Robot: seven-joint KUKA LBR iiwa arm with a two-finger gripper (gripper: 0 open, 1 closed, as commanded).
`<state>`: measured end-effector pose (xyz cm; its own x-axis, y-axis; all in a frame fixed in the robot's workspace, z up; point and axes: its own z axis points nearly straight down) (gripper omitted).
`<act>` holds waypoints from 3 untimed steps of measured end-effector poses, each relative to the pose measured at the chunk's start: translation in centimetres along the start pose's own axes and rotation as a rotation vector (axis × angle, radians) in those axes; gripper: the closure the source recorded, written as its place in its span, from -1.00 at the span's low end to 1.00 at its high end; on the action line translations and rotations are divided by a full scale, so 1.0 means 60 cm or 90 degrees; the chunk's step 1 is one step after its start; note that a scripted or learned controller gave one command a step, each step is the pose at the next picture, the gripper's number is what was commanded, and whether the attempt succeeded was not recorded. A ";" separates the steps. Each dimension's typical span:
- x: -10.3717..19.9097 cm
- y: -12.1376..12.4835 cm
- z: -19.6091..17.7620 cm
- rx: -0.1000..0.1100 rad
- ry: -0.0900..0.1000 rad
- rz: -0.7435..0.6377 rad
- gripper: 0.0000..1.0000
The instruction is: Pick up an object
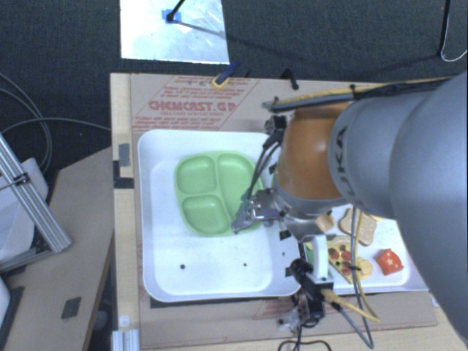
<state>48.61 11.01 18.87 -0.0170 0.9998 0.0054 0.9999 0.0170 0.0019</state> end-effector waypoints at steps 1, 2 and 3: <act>0.222 -0.002 0.107 0.004 0.000 0.001 -1.00; 0.203 0.131 0.113 -0.003 -0.003 0.009 -1.00; 0.144 0.238 0.091 -0.003 -0.003 0.012 -1.00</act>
<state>62.73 19.94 13.46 0.0021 1.0000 0.0003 1.0000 -0.0021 0.0071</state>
